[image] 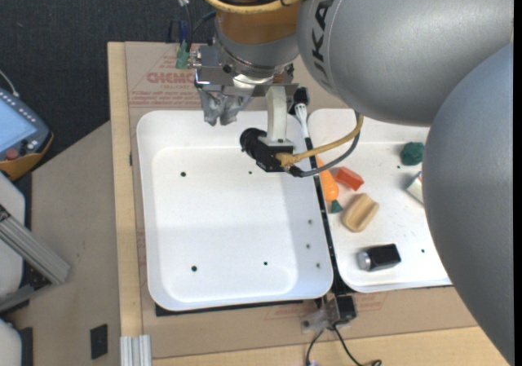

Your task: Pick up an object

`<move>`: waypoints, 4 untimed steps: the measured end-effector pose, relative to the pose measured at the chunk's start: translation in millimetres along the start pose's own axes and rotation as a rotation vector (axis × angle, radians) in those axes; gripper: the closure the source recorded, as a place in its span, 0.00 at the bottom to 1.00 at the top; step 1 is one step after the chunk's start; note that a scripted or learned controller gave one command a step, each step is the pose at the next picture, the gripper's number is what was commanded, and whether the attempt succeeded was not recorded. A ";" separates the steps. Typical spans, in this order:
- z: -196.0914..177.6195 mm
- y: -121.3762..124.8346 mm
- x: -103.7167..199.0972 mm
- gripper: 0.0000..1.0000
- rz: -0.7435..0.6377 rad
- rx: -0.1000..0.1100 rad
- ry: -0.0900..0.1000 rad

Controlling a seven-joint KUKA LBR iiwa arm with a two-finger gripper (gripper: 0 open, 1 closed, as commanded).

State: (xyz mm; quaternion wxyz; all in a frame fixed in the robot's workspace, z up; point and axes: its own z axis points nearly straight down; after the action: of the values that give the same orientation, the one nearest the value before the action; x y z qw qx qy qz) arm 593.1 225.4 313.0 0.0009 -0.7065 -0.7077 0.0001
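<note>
Gripper (222, 114) above left bin (163, 275); jaws' state unclear.
Traverse to right bin (391, 279); centre over tan block (360, 213) before descending.

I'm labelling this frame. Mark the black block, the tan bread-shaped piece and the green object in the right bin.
black block (379, 257): camera view, middle of its top face.
tan bread-shaped piece (360, 213): camera view, centre of its upper surface.
green object (413, 152): camera view, middle of its visible part.

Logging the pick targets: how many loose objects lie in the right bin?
5 visible: orange piece, red block, tan block, black-and-silver object, green object. A white item at the arm's edge is unclear; the arm may hide more.
</note>
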 end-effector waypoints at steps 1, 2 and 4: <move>-134.2 44.1 -1.0 1.00 0.000 -0.020 0.004; 16.9 21.9 -2.3 1.00 0.003 0.015 -0.006; -166.0 -44.6 -0.6 1.00 -0.001 -0.015 0.004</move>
State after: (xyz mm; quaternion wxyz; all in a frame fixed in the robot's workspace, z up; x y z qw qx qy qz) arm 548.7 224.6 479.1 -0.0029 -0.7063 -0.7079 -0.0065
